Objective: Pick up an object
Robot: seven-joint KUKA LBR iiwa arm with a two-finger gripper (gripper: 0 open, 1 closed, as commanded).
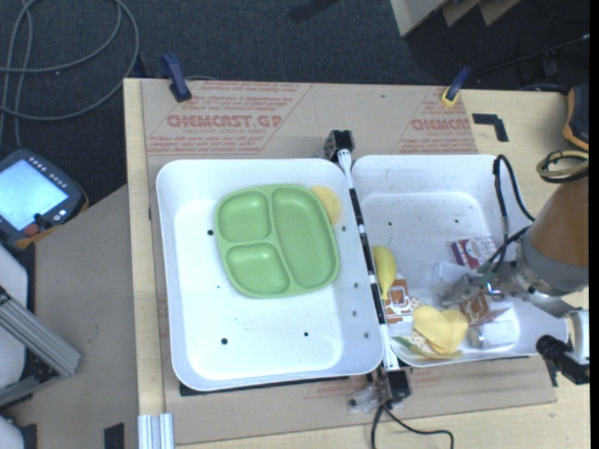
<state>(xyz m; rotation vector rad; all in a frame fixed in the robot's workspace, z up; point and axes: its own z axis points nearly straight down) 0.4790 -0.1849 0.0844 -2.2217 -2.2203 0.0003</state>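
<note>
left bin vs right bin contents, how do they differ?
The left bin holds one green divided tray, lying flat, with a yellow item at the tray's edge. The right bin holds several small items heaped at its near side, where the gripper is. Both bins are shallow and white.

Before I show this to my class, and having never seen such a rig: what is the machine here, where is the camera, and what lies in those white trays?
The picture comes from one camera fixed above a bench, looking down at a slant. The machine is a robot arm, grey with an orange band, reaching in from the right. Its gripper is low in the right bin, among small items: a yellow banana-like piece, a pale yellow lump and some small packets. Whether it holds anything cannot be told. The left bin holds a green divided plate with a yellowish thing tucked at its far edge.
</note>
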